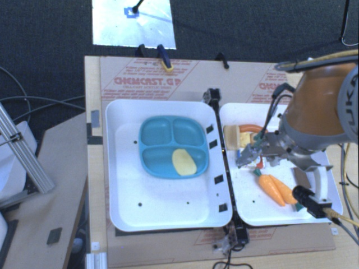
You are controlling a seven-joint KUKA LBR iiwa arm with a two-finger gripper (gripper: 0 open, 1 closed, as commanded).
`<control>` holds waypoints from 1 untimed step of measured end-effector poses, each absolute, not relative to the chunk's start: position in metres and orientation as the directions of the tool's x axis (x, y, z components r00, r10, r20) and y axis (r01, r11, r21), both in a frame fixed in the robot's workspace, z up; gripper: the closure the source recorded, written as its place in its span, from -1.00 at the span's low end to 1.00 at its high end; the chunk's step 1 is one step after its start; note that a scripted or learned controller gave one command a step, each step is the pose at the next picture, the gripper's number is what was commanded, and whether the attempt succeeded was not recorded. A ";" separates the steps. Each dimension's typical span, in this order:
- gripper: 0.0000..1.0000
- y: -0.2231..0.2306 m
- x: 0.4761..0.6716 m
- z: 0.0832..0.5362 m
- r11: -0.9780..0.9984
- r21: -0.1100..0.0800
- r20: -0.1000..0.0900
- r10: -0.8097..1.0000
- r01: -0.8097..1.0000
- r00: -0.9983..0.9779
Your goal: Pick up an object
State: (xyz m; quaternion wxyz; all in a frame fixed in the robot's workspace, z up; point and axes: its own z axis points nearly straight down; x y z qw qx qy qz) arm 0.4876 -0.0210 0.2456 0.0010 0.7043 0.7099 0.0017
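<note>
Two white bins [168, 217], one blue plate [171, 144], two carrots [276, 189]

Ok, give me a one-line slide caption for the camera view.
KUKA arm's tool low over the right bin near carrots; blue divided plate with yellow piece in the left bin.

The bench [168, 77] is viewed from above at a slant by one fixed camera. Both bins are framed, left bin [120, 167] toward 9 o'clock, right bin [247, 206] toward 3 o'clock.
</note>
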 end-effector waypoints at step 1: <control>-1.00 -0.093 0.485 0.182 -0.006 -0.004 -0.003 1.000 1.000 0.006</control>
